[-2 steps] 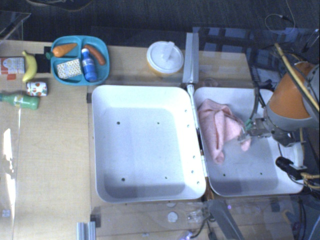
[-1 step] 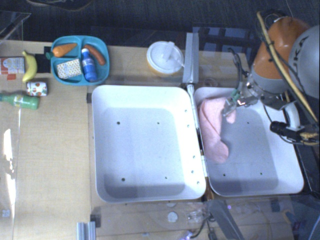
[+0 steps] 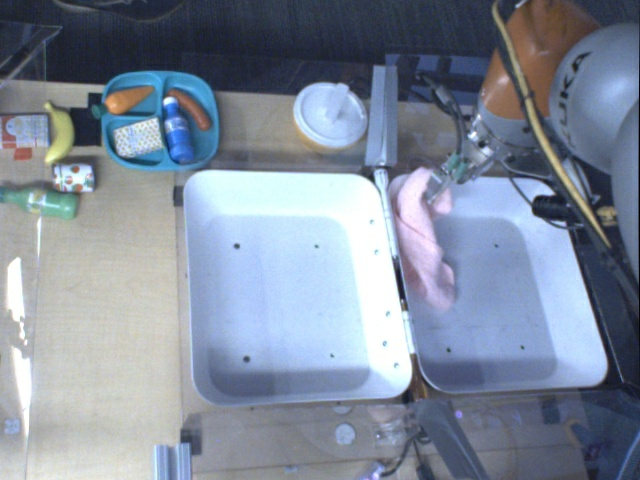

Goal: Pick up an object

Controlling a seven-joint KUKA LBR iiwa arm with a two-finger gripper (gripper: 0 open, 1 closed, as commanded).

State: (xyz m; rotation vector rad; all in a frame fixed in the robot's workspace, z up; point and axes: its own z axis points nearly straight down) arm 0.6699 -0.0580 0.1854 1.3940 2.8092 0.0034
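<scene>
Pink cloth [image 3: 424, 240]: you see it in the right bin [image 3: 520, 358], draped along that bin's left wall beside the divide between the two bins. Its upper end rises toward the gripper and its lower end sags onto the bin floor.
Gripper [image 3: 441, 190]: you find it at the upper left corner of the right bin, right at the top edge of the cloth. The fingertips meet the cloth's upper end and the fabric looks pinched and lifted there, so you can read it as clenched on the cloth.
Arm [image 3: 560, 78]: grey with an orange band, it comes in from the right and slants down to the gripper, with cables running along it.
Left bin [image 3: 290, 368]: white and shallow, it sits just beside the right bin, and you can see small dark dots on its floor.
Blue tray [image 3: 205, 118]: it rests on the bench above the left bin's upper left corner, and you can make out a carrot, a blue bottle and other toy foods in its compartments.
White lidded cup [image 3: 330, 115]: it stands above the left bin's upper right corner.
Bench edge, far left: you see a banana [image 3: 60, 133], a small can [image 3: 73, 177] and a green bottle [image 3: 40, 202] near one another.
</scene>
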